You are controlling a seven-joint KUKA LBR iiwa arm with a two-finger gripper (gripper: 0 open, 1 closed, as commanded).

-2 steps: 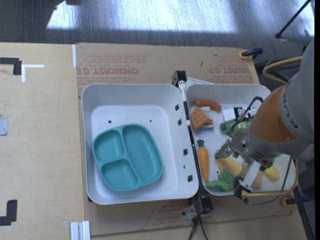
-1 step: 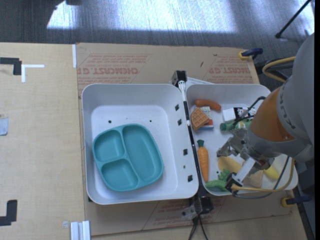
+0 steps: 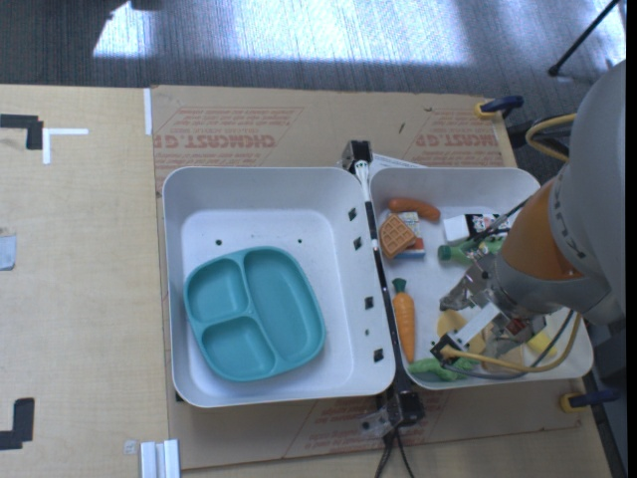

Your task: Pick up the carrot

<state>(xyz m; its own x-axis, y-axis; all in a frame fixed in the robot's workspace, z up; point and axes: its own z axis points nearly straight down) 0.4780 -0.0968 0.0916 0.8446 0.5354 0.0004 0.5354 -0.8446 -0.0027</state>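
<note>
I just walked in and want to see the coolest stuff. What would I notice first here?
You'd spot the big grey arm with its orange band reaching in from the right over the right bin. Next, the teal divided plate lying alone in the left bin. Then the orange carrot along the right bin's left wall, below a waffle and a sausage.

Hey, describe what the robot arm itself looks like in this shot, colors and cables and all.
The arm is bulky, rounded and pale grey, with an orange band above the wrist. Below it sits a metallic grey gripper assembly with dark parts. Yellow and dark cables loop around it.
</note>
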